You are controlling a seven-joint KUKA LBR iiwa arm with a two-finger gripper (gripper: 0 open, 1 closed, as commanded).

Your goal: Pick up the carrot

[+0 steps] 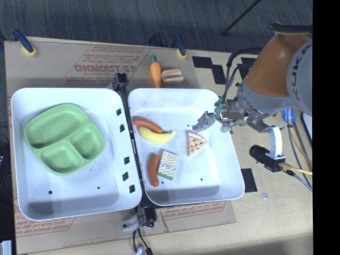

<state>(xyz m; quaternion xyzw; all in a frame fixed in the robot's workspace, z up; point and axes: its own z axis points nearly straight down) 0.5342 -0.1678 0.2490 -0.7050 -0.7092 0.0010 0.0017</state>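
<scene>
Two shallow white bins fill the bench: the left bin (21,195) holds a green divided plate (64,137), and the right bin (234,185) carries the small toy foods. Next in size is the grey and orange arm (276,78), reaching in from the right, its gripper (204,121) hanging over the right bin's upper right part, just above a pizza slice (195,142); whether its fingers are parted or closed cannot be made out at this size, and nothing shows between them. Within the right bin lie a banana (155,136), touching a hot dog sausage (147,124) above it, then a patterned block (168,165) resting against a second sausage (153,169). Smaller yet, and outside both bins, the carrot (155,72) lies on the cardboard just beyond the right bin's far rim, green top pointing away, beside a small brown and white piece (172,76). The carrot looks like a light, stiff plastic toy, smooth and tapered, so it would likely slip toward its thin tip if pinched there; the thicker orange upper body, taken across its width, seems the safer hold. The gripper is well apart from it, so the reach has to cross the bin's rim first.
</scene>
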